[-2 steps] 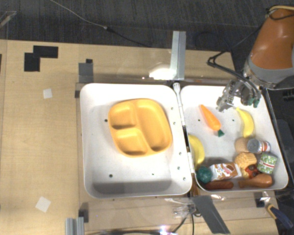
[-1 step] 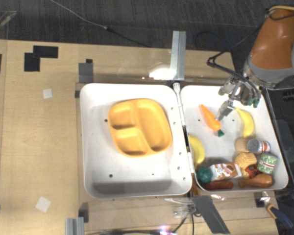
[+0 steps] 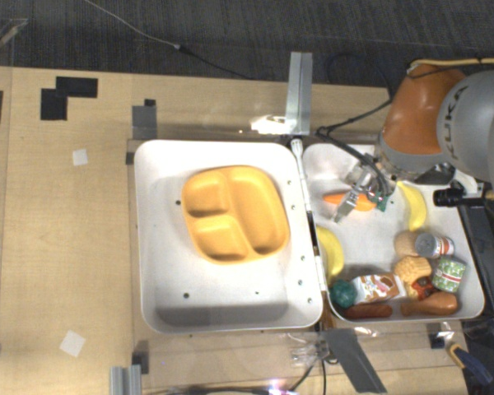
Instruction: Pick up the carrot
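The carrot (image 3: pixel 343 198), small and orange, lies in the upper left part of the right bin (image 3: pixel 358 237). My gripper (image 3: pixel 358 194) reaches down onto it from the right. One grey finger (image 3: pixel 345 210) shows on the carrot's near side and the other sits on its far side. The carrot's orange body shows between them, its right end hidden under the gripper. The gripper is shut on the carrot, low over the bin floor.
A yellow compartment plate (image 3: pixel 230 212) lies in the left bin (image 3: pixel 165 286). In the right bin are two bananas (image 3: pixel 413 206) (image 3: pixel 332 252), a can (image 3: pixel 435 245), a ketchup bottle (image 3: pixel 370 288), a sausage (image 3: pixel 369 310) and other toy food along the front.
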Robot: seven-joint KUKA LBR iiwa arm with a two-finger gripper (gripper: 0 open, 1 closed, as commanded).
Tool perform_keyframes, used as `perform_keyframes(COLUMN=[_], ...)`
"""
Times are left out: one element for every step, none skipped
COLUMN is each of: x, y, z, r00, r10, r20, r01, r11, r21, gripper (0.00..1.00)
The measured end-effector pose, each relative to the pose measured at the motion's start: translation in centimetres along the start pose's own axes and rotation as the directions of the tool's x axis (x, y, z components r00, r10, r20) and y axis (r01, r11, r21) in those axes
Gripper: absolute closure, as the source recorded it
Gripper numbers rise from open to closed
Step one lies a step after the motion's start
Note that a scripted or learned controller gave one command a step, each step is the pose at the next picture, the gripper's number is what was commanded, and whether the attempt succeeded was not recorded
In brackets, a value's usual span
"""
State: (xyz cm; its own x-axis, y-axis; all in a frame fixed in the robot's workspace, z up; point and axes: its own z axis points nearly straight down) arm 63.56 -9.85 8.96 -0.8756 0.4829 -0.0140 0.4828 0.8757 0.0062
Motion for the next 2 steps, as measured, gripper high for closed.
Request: perform_keyframes(x=[-0.1,5.4], y=[0.3,3.1], z=[-1.3,-9.9], r00=[1.0,0.965], r10=[-0.007,0.261], r20=[0.006,-0.004], r01=[0.007,-0.261], r11=[1.0,0.965], r21=[-0.004,0.001], gripper=[1.0,1.0])
